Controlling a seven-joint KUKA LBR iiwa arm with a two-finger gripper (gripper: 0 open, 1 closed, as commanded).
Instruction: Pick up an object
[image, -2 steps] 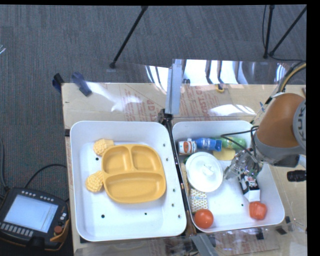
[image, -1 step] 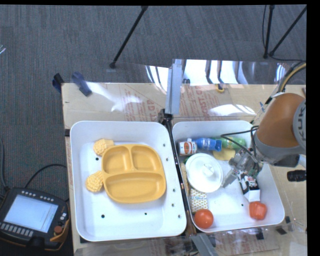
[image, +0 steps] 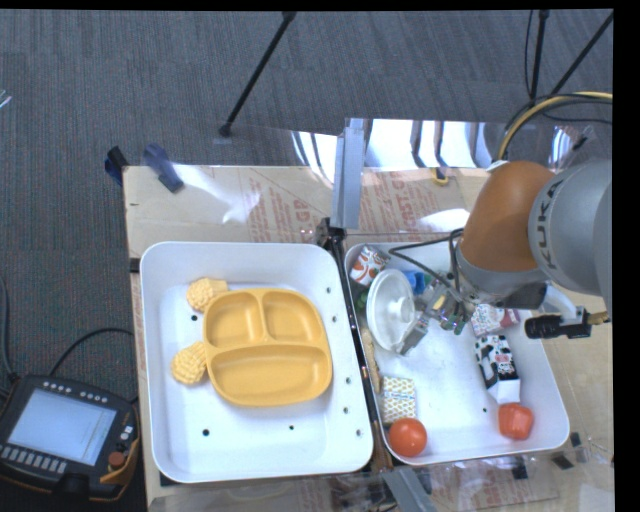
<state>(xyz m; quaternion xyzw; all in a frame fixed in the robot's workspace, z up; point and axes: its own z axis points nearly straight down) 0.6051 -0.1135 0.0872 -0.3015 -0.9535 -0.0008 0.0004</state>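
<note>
The arm (image: 530, 225) reaches over the far right part of the right bin (image: 556, 400), and the gripper (image: 432, 318) hangs low among the clutter at that bin's far left corner. Whether it is open, closed or gripping anything cannot be told: the wrist and cables hide the tips.

Just beside the gripper, against the bin's left wall, a clear cup (image: 390, 308) lies on its side. It looks light, thin and slick, and I judge it would skid or buckle under a hard pinch; the rim is the best place to take it, one finger inside and one outside.

A tomato (image: 407, 436) sits at the near edge, left of centre, with a second red fruit (image: 515, 421) near the near right corner. Both are round and smooth, likely light toy pieces, prone to roll, so a grasp straight across the middle suits them.

A small carton (image: 497, 362) lies by the right wall; it is stiff and flat-sided, the easiest to grip across its narrow faces. A waffle block (image: 398, 398) lies near the left wall, flat and textured, so unlikely to slip.

The left bin (image: 160, 300) carries a yellow tray (image: 268, 347), wide and shallow, awkward except at its rim.
</note>
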